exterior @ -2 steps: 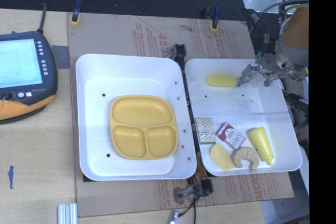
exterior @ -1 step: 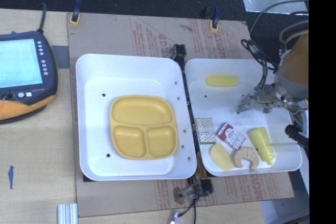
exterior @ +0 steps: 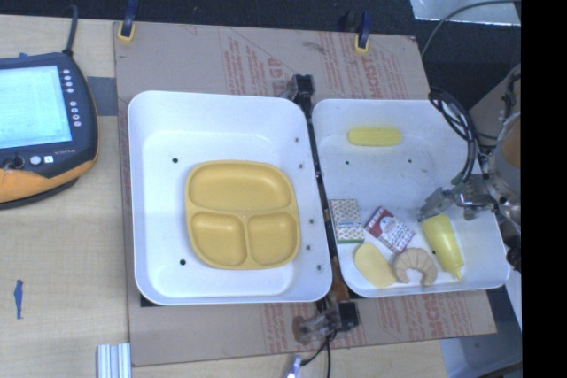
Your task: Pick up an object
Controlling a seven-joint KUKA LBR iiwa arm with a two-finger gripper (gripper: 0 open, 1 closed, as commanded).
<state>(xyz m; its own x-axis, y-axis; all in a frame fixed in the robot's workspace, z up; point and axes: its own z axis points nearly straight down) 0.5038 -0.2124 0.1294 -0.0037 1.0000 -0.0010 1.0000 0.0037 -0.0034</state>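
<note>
The right bin [exterior: 416,124] holds several small things. A flat yellow oblong piece [exterior: 374,136] lies near its far wall. Along the near wall sit a pale checked packet [exterior: 345,219], a red and white box [exterior: 389,230], a yellow lemon-like piece [exterior: 373,266], a croissant [exterior: 416,266] and a yellow bottle-shaped piece [exterior: 443,245]. My gripper [exterior: 447,203] reaches in from the right, low over the bin's right side, just above the top end of the yellow bottle-shaped piece. I see nothing held in it.
The left bin [exterior: 155,190] carries a yellow divided plate [exterior: 242,214]. A teach pendant [exterior: 40,124] lies on the bench at far left. Black cables [exterior: 456,119] hang by the right bin's far right corner. Clamps [exterior: 362,31] pin the cardboard under the bins.
</note>
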